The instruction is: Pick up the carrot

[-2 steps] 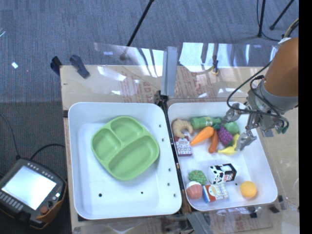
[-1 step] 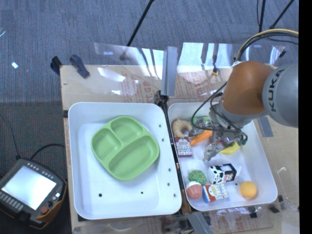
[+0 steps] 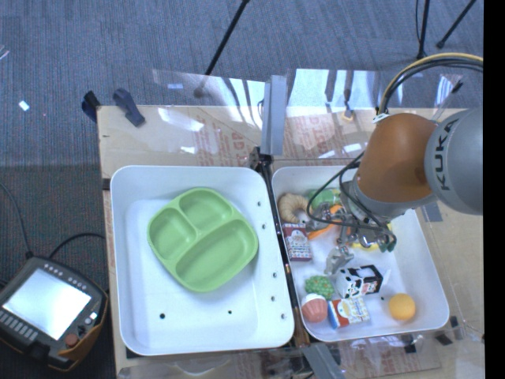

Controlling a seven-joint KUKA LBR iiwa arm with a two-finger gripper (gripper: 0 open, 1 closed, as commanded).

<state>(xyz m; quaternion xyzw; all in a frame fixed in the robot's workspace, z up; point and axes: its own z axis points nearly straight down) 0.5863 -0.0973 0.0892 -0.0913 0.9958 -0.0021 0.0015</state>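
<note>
In the right bin (image 3: 430,271), a thin orange strip of the carrot (image 3: 319,231) pokes out from under the arm's wrist. Most of the carrot is hidden by the wrist. The gripper (image 3: 341,253) hangs low over the middle of this bin, just right of and below the carrot's visible end. The orange band and cables of the wrist (image 3: 392,160) block the view of it from above. I see nothing held in the gripper.
The right bin also holds a bread ring (image 3: 293,205), a small red box (image 3: 297,243), broccoli (image 3: 319,285), a pink cupcake (image 3: 313,309), a cow-print carton (image 3: 360,279), a red-blue carton (image 3: 350,313) and an orange fruit (image 3: 402,307). The left bin (image 3: 130,290) holds a green divided plate (image 3: 203,239).
</note>
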